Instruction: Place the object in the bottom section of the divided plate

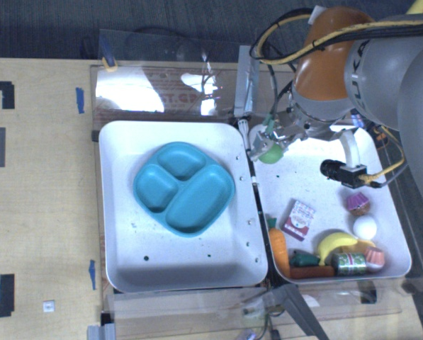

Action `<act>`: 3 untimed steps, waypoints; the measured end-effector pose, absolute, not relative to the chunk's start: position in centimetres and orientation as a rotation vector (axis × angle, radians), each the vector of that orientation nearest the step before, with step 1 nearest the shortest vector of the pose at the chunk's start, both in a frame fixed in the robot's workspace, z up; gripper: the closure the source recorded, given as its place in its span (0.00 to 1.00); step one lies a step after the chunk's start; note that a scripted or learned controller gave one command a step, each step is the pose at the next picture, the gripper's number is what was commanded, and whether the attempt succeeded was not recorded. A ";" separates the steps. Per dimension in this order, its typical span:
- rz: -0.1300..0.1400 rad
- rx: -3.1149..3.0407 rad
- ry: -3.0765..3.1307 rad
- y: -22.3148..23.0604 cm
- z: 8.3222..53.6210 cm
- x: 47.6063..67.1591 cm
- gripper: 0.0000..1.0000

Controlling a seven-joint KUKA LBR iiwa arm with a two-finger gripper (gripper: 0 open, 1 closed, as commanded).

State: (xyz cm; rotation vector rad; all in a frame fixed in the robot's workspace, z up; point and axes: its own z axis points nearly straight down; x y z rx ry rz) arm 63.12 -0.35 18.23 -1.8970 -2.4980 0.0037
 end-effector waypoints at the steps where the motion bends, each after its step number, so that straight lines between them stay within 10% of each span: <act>1: -0.002 -1.740 -2.615 7.7 21.6 60.7 1.00; 2: 0.002 -1.744 -2.612 7.5 21.5 60.6 0.00; 3: 0.002 -1.744 -2.612 7.5 21.5 60.6 0.00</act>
